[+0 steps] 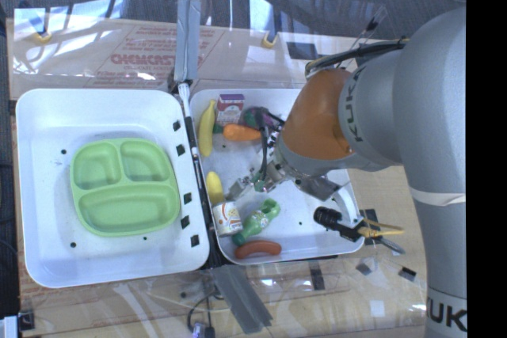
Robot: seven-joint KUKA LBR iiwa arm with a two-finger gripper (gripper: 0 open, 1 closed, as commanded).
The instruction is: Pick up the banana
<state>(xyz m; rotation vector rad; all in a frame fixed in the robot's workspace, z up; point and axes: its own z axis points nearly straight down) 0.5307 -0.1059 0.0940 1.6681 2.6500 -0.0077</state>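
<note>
The banana (207, 128) is yellow and lies lengthwise against the left wall of the right bin (333, 248), near its far end. My gripper (255, 181) hangs low over the middle of that bin, below the orange wrist band, to the right of and nearer than the banana. It is apart from the banana, roughly a banana's length away. Nothing shows in its grasp.
Around the gripper in the right bin lie a yellow lemon (214, 187), a carrot (242, 133), a small carton (230, 105), a green bottle (258, 219), a small can (227, 216) and a sausage (257, 249). The left bin (40, 170) holds a green divided plate (124, 186).
</note>
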